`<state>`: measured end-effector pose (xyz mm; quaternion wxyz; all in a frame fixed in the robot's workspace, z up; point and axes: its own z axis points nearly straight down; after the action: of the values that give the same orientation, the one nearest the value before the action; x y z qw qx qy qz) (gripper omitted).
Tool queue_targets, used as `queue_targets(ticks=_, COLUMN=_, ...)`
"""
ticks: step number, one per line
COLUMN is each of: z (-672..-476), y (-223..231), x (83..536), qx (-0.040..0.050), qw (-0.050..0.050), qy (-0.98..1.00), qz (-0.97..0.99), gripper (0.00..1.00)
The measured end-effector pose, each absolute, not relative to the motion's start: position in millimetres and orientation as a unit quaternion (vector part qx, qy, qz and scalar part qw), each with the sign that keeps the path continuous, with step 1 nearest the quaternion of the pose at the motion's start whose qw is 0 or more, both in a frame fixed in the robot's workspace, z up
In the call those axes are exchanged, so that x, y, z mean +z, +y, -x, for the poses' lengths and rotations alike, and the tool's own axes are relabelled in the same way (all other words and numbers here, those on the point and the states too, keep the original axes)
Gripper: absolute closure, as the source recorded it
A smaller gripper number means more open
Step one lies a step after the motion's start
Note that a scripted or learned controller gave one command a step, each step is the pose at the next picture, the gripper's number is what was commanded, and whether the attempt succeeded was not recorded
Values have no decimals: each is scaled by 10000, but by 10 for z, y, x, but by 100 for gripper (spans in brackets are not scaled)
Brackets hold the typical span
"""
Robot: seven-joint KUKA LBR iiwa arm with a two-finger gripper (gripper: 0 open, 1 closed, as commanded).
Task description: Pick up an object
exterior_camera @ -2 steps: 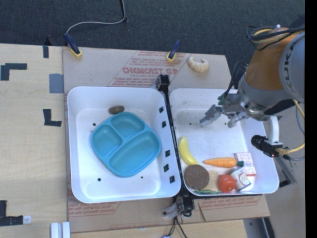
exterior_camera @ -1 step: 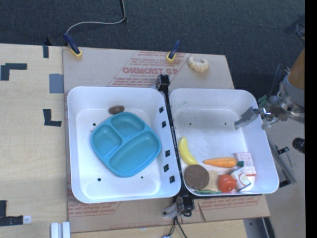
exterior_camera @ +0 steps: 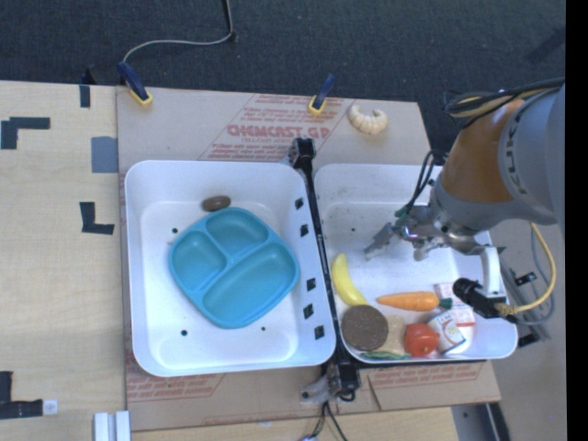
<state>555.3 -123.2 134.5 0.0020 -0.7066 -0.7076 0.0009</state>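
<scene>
My gripper (exterior_camera: 400, 245) hangs over the middle of the right bin (exterior_camera: 367, 191), open, its two fingers spread wide with nothing between them. Below it, along the bin's near side, lie a yellow banana (exterior_camera: 347, 281), an orange carrot (exterior_camera: 409, 299), a round brown disc (exterior_camera: 365, 326), a red tomato (exterior_camera: 422, 339) and a small white and red carton (exterior_camera: 455, 324). The banana is left of and below the gripper's left finger, apart from it. The carrot lies a short way under the gripper.
The left bin (exterior_camera: 147, 338) holds a blue divided plate (exterior_camera: 234, 265) and a small brown lump (exterior_camera: 217, 203) behind it. A cream-coloured piece (exterior_camera: 368, 118) lies on the cardboard behind the right bin. Two yellow clamps (exterior_camera: 136, 84) pin the cardboard's far edge.
</scene>
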Motion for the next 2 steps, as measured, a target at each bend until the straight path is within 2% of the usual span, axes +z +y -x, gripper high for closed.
queue_targets(ticks=1, z=-5140, y=-1756, x=917, qx=-37, qw=26, qy=-7093, qz=7049, gripper=0)
queue_targets(ticks=2, z=-5662, y=-1001, x=873, qx=0, qw=-77, qy=-7062, qz=7079, gripper=0)
